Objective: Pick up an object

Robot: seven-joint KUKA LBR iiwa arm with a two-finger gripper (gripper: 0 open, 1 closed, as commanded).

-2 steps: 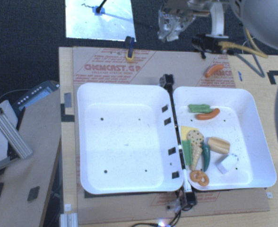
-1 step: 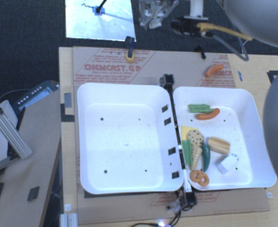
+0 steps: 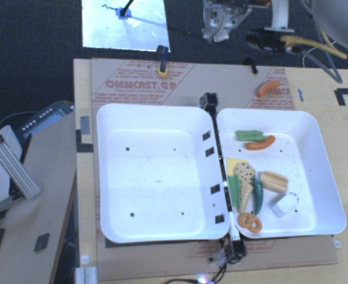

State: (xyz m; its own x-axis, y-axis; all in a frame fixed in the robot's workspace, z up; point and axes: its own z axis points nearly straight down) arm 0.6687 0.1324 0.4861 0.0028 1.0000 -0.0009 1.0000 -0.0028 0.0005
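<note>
Gripper: the gripper [image 3: 220, 25] hangs high past the bench's far edge, well apart from both bins. Whether it is wide or narrow I cannot tell; the metal parts blur together. Nothing shows held in it.
Arm: the grey arm [image 3: 331, 5] sits at the far right corner of the view, with a yellow cable [image 3: 310, 43] trailing below it.
Left bin: the left bin [image 3: 112, 158] lies toward the bench's left edge, bare white floor with a few dark dots.
Right bin: the right bin [image 3: 322, 158] touches the left bin along a shared middle rim and holds all the small toy foods.
Far part of right bin: a green piece [image 3: 248, 135] lies just beside an orange sausage [image 3: 260, 142], the two touching or nearly so.
Near left part of right bin: a yellow slab [image 3: 235, 163] sits partly under a speckled round cracker [image 3: 243, 171]; below them a pale cone [image 3: 244, 193], a light green piece [image 3: 234, 188] and a dark green pepper [image 3: 257, 195] lie close together side by side.
Middle of right bin: a tan bread roll [image 3: 274, 181] lies just right of the cracker; a white block [image 3: 284, 205] sits near it toward the near edge.
Near left corner of right bin: a brown pretzel [image 3: 249, 222].
Outside the bins: a second orange sausage [image 3: 268, 88] lies on the cardboard sheet [image 3: 138, 81] beyond the right bin's far rim; a yellow clamp [image 3: 162, 70] stands at the sheet's far edge.
</note>
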